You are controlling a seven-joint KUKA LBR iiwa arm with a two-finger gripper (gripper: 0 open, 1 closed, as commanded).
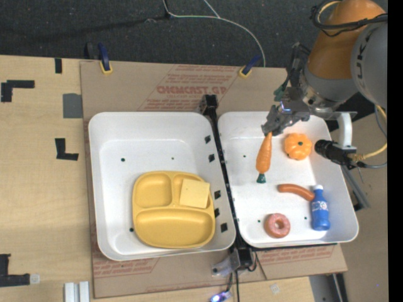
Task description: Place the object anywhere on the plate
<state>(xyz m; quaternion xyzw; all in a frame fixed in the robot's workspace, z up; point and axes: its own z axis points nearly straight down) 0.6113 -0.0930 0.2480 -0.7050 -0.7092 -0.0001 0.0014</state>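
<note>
gripper [275,126] at carrot's [264,154] top end, plate [171,218] in left bin [113,137]

Smooth white plastic bins [101,143], faintly glossy. Matt yellow plastic plate [173,222]. Printed brown cardboard sheet [182,87] over a pale wood-look worktop [31,187]. Glossy plastic-looking carrot [264,155], pumpkin [297,146] and blue bottle [320,209]. Dark metal hand [277,119].
</note>
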